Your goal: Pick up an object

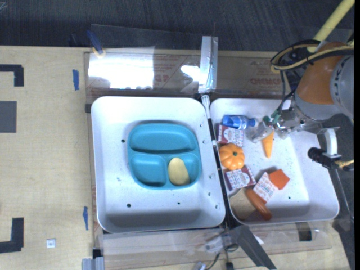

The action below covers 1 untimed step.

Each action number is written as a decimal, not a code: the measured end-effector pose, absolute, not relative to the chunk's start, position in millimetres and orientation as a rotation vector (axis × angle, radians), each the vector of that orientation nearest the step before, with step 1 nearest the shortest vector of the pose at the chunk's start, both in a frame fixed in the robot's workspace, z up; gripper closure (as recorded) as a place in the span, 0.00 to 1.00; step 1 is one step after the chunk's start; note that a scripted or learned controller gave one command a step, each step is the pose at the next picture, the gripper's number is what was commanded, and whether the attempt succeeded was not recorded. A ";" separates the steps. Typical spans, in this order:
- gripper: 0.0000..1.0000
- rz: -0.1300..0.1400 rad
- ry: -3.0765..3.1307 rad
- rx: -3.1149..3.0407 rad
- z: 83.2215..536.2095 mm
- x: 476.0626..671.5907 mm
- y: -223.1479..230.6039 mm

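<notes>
Gripper (270,129) hovers over the right bin (315,207), beside an orange carrot (268,144); finger state: cannot tell. Pumpkin (232,156) sits near the divider.

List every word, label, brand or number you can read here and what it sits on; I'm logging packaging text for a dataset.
None can be read for certain.
Cardboard wall behind the bins: faint red print, too blurred to read.
Red-and-white packets and in the right bin: printing too small to read.
Blue can: label illegible.
Blue tray with the yellow object, the small pumpkin: no text visible.
</notes>
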<state>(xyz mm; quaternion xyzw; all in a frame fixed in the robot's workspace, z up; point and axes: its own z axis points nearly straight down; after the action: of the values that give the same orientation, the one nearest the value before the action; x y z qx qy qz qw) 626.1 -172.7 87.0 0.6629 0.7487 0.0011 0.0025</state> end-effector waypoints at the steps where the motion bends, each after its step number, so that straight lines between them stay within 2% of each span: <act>1: 0.00 0.003 2.118 2.319 86.7 573.6 -161.6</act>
<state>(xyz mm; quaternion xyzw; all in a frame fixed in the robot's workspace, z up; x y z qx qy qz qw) 573.6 -161.6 86.7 0.7384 0.6743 0.0011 0.0006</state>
